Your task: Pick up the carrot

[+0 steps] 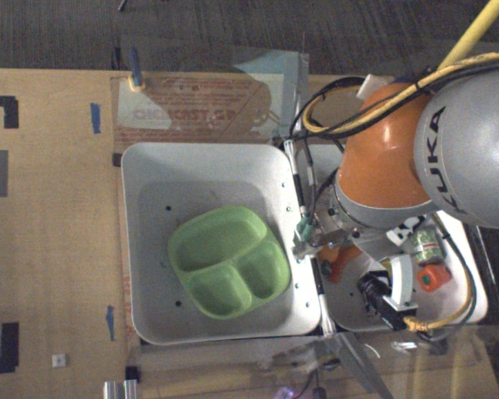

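An orange piece that looks like the carrot (343, 261) lies near the left wall of the right bin (474, 306), mostly covered by the arm's wrist. My gripper (326, 243) hangs directly over that spot, just right of the divider between the bins. The grey wrist and its orange band hide the fingertips. Whether the carrot is touched or held cannot be made out.
A green divided plate (229, 260) lies in the left bin (150, 181). In the right bin are a small green-labelled bottle (424, 244) and an orange-red object (433, 278). Yellow and black cables loop around the arm. A clear sheet lies behind the bins.
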Motion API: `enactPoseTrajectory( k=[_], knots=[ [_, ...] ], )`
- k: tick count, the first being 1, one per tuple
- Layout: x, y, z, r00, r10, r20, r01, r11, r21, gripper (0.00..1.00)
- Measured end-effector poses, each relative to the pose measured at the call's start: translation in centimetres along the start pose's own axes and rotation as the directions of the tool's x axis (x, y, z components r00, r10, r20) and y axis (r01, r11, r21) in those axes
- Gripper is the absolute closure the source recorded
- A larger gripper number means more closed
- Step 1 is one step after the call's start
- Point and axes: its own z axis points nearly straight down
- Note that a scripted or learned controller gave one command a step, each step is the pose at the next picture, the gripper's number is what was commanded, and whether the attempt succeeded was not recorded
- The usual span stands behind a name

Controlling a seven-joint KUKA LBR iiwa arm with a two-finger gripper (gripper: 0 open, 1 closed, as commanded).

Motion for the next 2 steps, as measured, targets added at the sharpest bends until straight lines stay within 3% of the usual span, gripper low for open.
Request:
enactPoseTrajectory(
  k=[1,2],
  knots=[
    [0.7,-0.2,-5.9,0.919,-0.395,0.004,0.395,0.919,-0.004,1.00],
    [6.0,1.7,-9.5,0.999,-0.052,0.002,0.052,0.999,-0.004,1.00]
  ],
)
